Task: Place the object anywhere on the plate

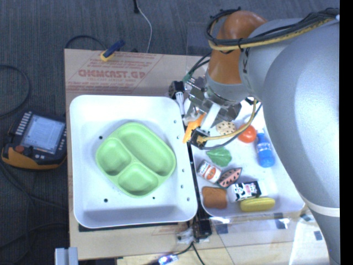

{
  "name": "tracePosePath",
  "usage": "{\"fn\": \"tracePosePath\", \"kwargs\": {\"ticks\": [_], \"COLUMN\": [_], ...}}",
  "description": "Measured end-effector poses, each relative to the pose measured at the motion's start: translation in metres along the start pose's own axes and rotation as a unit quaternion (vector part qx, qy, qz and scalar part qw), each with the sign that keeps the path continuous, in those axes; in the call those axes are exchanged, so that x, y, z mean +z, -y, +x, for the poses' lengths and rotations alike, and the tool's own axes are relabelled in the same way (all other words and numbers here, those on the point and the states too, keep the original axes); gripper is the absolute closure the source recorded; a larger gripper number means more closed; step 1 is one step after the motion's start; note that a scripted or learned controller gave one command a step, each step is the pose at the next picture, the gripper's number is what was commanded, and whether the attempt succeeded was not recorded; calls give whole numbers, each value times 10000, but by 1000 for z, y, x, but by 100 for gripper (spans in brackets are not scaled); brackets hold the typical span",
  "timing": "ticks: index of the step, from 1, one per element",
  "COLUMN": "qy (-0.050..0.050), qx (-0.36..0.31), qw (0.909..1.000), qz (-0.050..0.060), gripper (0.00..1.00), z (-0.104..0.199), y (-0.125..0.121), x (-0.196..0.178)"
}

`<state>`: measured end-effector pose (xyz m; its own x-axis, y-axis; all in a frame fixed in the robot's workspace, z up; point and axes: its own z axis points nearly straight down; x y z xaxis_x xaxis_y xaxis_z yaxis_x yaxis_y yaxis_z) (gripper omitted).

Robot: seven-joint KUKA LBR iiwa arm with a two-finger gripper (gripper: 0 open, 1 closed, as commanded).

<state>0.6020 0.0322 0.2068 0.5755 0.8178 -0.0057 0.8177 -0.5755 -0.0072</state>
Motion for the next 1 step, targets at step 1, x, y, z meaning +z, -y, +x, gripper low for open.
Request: {"fn": "tracePosePath", "kwargs": {"ticks": [1], "qy": [6], "qx": [659], "qw": [9978], "qz": [12], "gripper": [100], "z": [32], "y": [61], "x": [26]}}
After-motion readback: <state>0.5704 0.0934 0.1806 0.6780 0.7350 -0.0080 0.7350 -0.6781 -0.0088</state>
